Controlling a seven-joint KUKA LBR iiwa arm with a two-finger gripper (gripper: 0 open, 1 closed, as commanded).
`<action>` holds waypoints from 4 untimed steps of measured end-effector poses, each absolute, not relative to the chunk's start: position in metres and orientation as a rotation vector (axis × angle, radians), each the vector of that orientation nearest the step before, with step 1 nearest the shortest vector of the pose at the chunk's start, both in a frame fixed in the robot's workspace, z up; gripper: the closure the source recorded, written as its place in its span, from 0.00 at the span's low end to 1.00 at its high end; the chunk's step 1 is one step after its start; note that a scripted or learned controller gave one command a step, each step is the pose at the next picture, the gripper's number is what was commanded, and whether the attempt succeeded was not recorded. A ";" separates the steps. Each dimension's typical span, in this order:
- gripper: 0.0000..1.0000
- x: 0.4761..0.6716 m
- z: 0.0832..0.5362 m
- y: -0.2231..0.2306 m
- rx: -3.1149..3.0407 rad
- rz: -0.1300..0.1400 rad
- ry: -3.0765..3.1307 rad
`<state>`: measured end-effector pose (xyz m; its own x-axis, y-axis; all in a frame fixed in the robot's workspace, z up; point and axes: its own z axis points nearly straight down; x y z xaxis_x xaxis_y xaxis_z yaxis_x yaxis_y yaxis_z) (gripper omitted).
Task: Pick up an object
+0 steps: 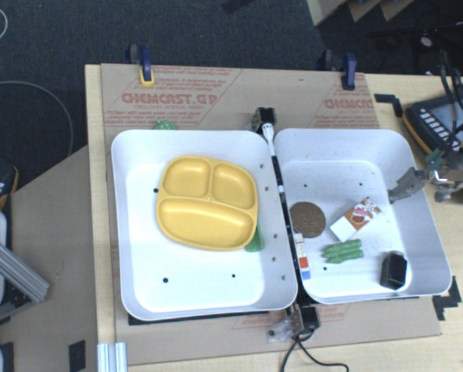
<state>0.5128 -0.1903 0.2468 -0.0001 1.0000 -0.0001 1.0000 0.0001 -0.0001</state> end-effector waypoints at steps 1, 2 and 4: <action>1.00 0.513 0.258 -0.190 2.218 0.002 2.220; 1.00 0.508 0.202 -0.128 2.221 -0.003 2.233; 1.00 0.481 0.215 0.004 2.211 0.007 2.231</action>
<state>0.4811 0.0044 0.2151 -0.0088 1.0000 0.0028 1.0000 0.0088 0.0033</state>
